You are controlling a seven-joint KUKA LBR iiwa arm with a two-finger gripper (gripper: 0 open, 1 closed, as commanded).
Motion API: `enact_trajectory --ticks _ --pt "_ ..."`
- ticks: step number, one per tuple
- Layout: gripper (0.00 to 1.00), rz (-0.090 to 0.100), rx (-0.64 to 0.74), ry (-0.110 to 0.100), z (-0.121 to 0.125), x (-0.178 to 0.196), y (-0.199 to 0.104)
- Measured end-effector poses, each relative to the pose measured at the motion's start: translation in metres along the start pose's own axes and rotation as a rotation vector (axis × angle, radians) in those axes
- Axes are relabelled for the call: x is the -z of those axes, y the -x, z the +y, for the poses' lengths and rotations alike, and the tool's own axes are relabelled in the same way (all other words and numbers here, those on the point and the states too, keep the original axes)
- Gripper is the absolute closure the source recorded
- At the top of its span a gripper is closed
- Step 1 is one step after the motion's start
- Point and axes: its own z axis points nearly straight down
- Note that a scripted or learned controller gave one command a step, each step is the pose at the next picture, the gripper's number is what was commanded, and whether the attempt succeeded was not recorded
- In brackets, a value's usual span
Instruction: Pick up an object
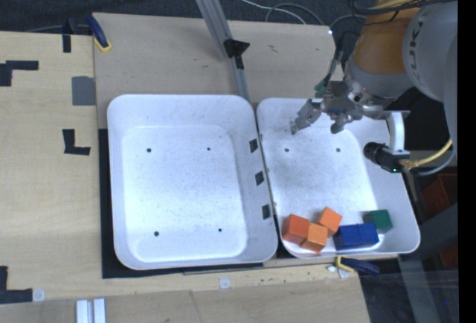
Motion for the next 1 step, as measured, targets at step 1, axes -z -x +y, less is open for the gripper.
enact_trajectory --ticks 1 --pt "0.00 -0.002 -0.004 -0.004 -0.0220 -0.0299 0.0358"
